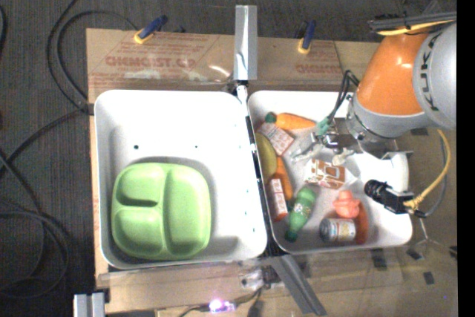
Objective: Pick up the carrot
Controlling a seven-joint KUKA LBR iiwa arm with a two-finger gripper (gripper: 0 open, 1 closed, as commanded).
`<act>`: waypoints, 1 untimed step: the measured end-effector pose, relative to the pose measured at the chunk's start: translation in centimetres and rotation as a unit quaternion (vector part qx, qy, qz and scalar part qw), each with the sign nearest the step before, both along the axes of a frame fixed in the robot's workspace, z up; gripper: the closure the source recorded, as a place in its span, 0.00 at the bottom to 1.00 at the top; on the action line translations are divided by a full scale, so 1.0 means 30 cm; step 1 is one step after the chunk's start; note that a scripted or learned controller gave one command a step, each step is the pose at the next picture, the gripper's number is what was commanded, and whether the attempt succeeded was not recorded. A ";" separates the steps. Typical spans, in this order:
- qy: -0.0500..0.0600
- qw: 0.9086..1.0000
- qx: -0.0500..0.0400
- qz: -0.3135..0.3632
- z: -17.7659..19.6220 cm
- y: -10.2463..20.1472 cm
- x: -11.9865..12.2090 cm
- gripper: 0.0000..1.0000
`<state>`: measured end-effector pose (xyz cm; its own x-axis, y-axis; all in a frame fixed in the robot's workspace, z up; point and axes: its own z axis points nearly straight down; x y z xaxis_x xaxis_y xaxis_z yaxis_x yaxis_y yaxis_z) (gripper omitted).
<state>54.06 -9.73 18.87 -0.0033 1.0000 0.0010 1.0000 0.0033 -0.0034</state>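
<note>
**Reaching into the crowded right bin, carrot at the far edge**

Reaching in from the right, the grey arm with its orange band hangs over the right bin, and its gripper sits low among the clutter. Whether it is released or clenched cannot be told from this angle, and nothing can be seen between its tips.

The carrot lies along the bin's far wall, green end pointing left, just beside the gripper. Near it is a small pink-labelled packet; below that a banana runs along the left wall, with an orange-and-red bottle beside it. A green bottle lies tilted in the middle, a can rests by the near wall, and an orange toy sits just above the can. A brown-and-white carton lies under the wrist.

In the left bin sits one green divided plate, in the near left corner.

Both bins rest on a cardboard sheet held by two blue-and-yellow clamps. Dark carpet with loose cables surrounds the bench.
</note>
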 end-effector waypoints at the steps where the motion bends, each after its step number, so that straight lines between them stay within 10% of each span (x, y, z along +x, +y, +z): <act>1: 0.000 0.994 -0.001 -0.108 0.083 -0.118 0.067 0.00</act>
